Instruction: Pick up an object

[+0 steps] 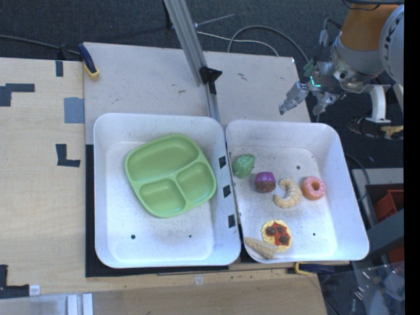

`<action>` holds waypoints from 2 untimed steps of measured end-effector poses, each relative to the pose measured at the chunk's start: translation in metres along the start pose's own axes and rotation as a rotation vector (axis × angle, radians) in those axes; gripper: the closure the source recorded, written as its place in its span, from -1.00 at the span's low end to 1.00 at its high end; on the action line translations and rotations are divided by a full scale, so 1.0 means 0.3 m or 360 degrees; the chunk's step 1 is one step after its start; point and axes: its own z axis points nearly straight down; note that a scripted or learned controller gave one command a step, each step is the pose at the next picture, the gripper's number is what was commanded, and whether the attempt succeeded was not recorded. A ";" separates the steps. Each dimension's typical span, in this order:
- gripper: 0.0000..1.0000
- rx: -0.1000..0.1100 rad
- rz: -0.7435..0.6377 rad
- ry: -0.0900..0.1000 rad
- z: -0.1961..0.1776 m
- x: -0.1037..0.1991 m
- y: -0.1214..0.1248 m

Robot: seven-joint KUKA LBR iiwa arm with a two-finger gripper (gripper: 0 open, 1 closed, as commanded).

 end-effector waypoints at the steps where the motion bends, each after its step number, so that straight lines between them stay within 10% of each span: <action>1: -1.00 0.0006 0.0001 0.0000 0.155 -0.019 0.009; 2: -1.00 0.0008 0.0003 0.0000 0.340 -0.052 0.002</action>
